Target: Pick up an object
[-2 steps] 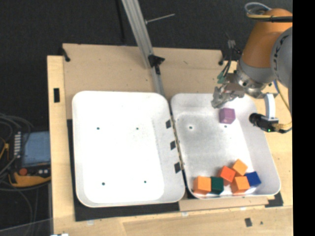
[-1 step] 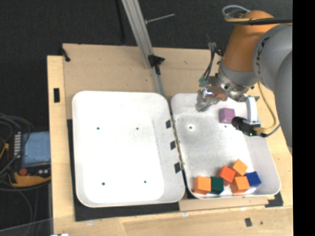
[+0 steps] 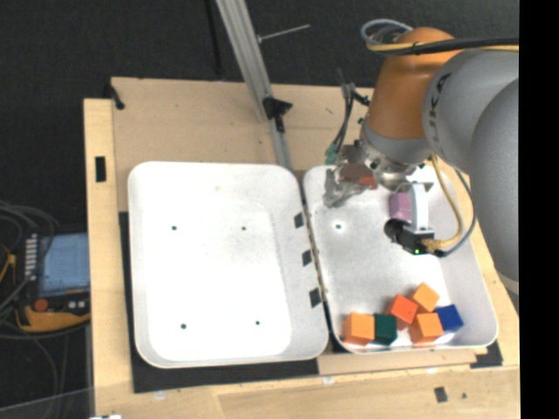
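Camera view looks down on my bench point(image 3: 175, 120), the biggest thing, with two white bins side by side. My left bin point(image 3: 148, 234) holds no blocks. My right bin point(image 3: 358, 260) holds all the blocks, in a little pile at its near edge.

My arm point(image 3: 472, 103) is big and grey with an orange band. It reaches over the far end of the right bin. My gripper point(image 3: 342, 184) hangs there, up near the far left corner of that bin. I cannot tell how it is set. Nothing shows in it that I could call a block.

So I think I am at the reaching step, with nothing picked up yet. The blocks are well apart from my gripper. Next I need to move toward the near edge, come down over one block, and close on it.

I count six blocks: four orange blocks point(image 3: 403, 307), one green block point(image 3: 385, 326) and one blue block point(image 3: 449, 317). They sit close together, some touching, so grabbing just one may be tricky.
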Robot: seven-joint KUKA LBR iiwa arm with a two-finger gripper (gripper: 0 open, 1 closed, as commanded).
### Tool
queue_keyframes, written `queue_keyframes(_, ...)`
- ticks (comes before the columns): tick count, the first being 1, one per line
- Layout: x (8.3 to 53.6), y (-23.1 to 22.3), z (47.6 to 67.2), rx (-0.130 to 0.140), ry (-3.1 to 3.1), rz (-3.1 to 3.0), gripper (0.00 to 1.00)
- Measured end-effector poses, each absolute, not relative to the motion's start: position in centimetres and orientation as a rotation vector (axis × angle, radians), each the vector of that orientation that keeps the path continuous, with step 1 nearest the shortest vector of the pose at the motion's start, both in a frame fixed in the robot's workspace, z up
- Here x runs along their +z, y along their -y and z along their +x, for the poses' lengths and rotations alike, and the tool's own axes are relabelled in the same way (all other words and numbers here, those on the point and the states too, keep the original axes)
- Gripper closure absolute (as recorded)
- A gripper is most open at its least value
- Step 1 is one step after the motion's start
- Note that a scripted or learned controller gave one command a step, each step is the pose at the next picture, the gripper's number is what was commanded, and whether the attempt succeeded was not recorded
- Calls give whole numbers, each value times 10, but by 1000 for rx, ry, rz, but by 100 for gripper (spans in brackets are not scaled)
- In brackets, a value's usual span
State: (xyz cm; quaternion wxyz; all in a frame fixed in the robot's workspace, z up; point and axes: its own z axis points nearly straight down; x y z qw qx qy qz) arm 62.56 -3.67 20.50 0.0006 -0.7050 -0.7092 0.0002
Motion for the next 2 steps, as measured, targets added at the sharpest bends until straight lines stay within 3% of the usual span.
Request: queue_keyframes(2, 233, -69, 595, -1, 2229, -2209, 100)
